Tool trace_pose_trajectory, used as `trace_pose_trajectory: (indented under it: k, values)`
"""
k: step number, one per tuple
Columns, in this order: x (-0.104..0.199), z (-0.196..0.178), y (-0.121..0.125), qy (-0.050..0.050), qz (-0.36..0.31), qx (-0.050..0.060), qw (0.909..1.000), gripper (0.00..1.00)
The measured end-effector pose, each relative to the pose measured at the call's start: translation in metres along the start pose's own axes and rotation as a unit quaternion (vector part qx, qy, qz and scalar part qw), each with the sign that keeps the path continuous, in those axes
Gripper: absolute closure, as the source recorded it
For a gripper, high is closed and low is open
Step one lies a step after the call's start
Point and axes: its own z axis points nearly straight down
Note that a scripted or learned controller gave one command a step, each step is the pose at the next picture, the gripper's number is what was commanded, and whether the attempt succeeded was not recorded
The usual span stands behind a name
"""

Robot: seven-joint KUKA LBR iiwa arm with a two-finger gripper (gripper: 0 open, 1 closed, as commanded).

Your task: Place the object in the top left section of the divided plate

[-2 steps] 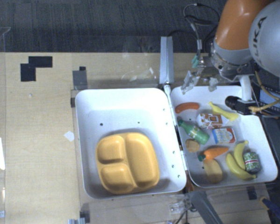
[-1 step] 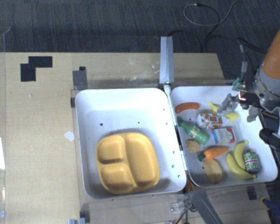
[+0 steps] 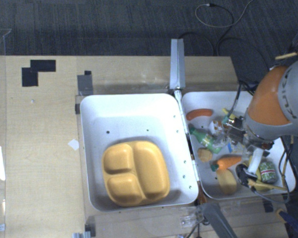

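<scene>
We see the yellow divided plate in the left bin, its two small sections toward the view's left. The claw hovers over the cluttered right bin; its state we cannot tell. An orange carrot-shaped piece lies there, long axis left-right. The tabletop is pale wood, with dark carpet beyond.
</scene>
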Motion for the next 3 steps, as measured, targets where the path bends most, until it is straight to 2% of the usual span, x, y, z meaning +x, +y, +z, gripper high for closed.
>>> trace_pose_trajectory:
  k: [1, 2, 3]
  values:
    - [0.061, -0.044, -0.059, 0.0, 0.108, 0.0, 0.9942, 0.0]
    - [0.129, -0.044, -0.101, 0.0, 0.098, 0.0, 0.9951, 0.0]
    - [0.209, 0.007, -0.145, -0.001, 0.105, 0.002, 0.9944, 0.0]
